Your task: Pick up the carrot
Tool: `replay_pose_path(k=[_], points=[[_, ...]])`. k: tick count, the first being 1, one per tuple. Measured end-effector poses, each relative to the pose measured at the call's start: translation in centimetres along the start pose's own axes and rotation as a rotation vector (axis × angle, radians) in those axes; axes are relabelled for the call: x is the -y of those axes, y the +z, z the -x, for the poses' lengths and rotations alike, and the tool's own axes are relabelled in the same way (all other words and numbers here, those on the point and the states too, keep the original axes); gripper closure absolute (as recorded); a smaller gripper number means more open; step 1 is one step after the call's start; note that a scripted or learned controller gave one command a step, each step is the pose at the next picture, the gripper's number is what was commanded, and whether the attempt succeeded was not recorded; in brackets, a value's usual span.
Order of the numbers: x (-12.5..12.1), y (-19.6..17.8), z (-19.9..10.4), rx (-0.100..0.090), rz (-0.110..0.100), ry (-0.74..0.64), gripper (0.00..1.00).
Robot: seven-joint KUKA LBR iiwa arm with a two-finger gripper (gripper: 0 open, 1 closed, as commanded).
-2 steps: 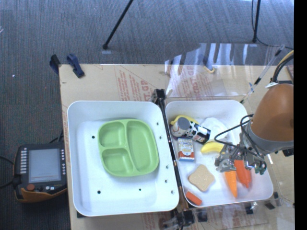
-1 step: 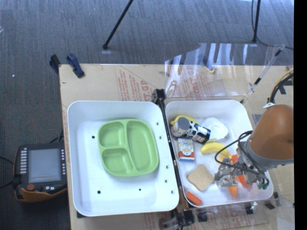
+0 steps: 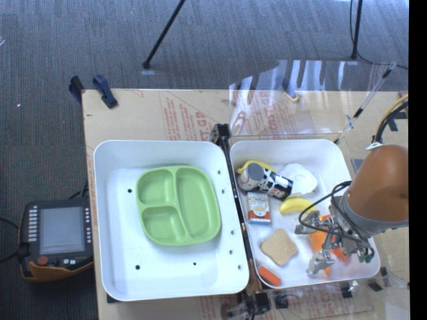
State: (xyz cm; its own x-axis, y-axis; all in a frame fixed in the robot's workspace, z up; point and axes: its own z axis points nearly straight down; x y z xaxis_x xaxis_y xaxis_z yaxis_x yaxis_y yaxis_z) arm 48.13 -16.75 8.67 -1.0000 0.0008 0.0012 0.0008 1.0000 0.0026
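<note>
Camera view: two white bins side by side on the bench. Left bin [image 3: 113, 179] carries a green divided plate [image 3: 179, 204] near its centre, three compartments, tilted a bit.

Right bin [image 3: 333, 153] is cluttered. Near its back-left corner: a small can [image 3: 252, 175] with a yellow curved piece [image 3: 245, 166] just behind it, and a dark bottle [image 3: 277, 183] lying on its side, touching the can. White crumpled item [image 3: 300, 177] just right of the bottle. Small orange-and-white carton [image 3: 258, 207] by the left wall, mid-bin. Banana [image 3: 295, 205] right of the carton, near the bin's middle. Toast slice [image 3: 279, 247] flat toward the front, left of centre. Carrot [image 3: 269, 275] lies at the front edge, near the front-left corner, just in front of the toast, touching nothing clearly.

Arm's orange band [image 3: 380, 184] over the right edge of the right bin. Gripper [image 3: 331, 251] low in the front-right part of that bin, well apart from the carrot. Fingers look spread apart, nothing clearly clamped between them. Orange object [image 3: 319, 240] sits right under the gripper, partly hidden; can't tell what it is.
</note>
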Motion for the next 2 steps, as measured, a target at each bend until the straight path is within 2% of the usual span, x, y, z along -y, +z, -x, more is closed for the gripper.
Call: replay_pose_path(k=[1,2], points=[[-0.1,-1.0,0.1,0.002,0.001,-0.002,1.0],[0.6,0.0,2.6,0.001,-0.001,0.507,1.0]])
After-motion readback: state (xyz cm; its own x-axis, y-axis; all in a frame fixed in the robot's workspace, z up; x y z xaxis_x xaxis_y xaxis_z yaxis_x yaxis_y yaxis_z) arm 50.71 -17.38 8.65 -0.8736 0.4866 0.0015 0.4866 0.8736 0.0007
